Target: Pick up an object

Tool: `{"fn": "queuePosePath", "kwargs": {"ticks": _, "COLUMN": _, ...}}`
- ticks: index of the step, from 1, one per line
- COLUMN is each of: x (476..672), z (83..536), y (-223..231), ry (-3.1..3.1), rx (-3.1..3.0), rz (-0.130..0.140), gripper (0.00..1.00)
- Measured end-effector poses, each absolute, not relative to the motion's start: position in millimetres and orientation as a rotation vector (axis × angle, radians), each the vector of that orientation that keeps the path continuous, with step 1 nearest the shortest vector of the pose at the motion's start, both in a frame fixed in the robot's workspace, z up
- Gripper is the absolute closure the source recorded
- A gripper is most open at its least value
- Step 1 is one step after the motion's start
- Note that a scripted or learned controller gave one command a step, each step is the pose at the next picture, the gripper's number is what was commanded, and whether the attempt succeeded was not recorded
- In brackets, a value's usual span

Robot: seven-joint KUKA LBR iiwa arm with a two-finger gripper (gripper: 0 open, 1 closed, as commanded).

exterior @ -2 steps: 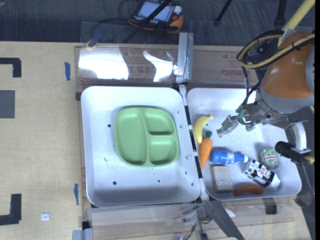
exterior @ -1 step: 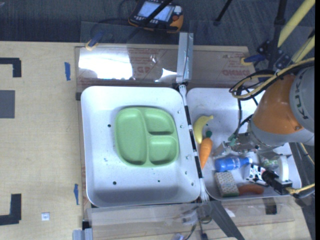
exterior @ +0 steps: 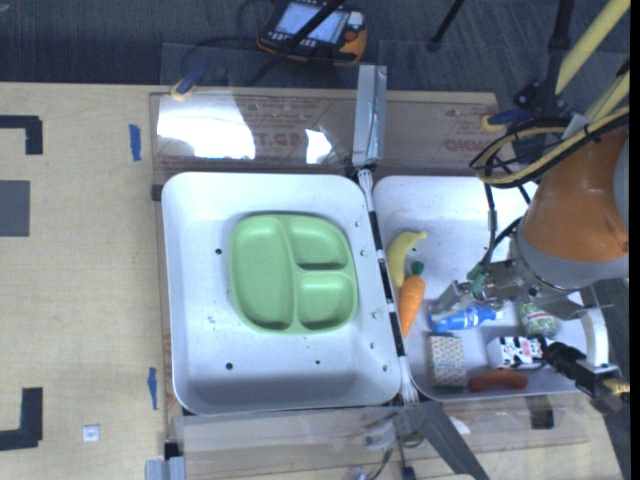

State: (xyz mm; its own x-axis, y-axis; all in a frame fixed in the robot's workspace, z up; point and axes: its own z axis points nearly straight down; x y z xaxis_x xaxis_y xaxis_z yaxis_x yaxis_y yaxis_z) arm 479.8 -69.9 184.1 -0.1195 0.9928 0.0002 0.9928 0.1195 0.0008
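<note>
Although no single object was named by the task, the nearest candidate was judged to be the blue-and-white tube (exterior: pixel 466 319), which lay in the right bin (exterior: pixel 440 200) directly at the tip of the claw (exterior: pixel 468 293). The claw was seen low over the bin, just above the tube, and possibly touching it; contact could not be confirmed. Whether the claw was spread or pressed together could not be told, because its metal parts were small and blurred against the objects under it. No object was seen between them, so no hold could be claimed.

Around the tube, other objects were found in the same bin: a carrot (exterior: pixel 410 304) just to its left, a banana (exterior: pixel 402 252) above the carrot, a patterned packet (exterior: pixel 447 359) below, a red sausage-like piece (exterior: pixel 497 379) beside the packet, and a black-and-white item (exterior: pixel 521 349) to the right. In the left bin (exterior: pixel 190 268) a green divided plate (exterior: pixel 294 272) was placed alone. Both bins were carried by the wooden worktop (exterior: pixel 80 268).

The step in hand was judged to be the approach or the closing on the tube. For the next move, a firm closing around the tube and then a straight lift would be called for, with care that the carrot is not dragged along.
</note>
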Motion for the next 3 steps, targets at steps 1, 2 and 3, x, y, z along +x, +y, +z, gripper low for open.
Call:
{"fn": "queuePosePath", "kwargs": {"ticks": 1, "x": 501.3, "z": 103.8, "y": -113.7, "ry": 2.185, "rx": 2.233, "rz": 0.022, "gripper": 0.0}}
{"fn": "queuePosePath", "kwargs": {"ticks": 2, "x": 534.2, "z": 88.0, "y": -102.6, "ry": 2.249, "rx": 2.176, "rz": 0.007, "gripper": 0.0}}
{"fn": "queuePosePath", "kwargs": {"ticks": 3, "x": 534.9, "z": 98.0, "y": -101.2, "ry": 2.249, "rx": 2.175, "rz": 0.012, "gripper": 1.0}}
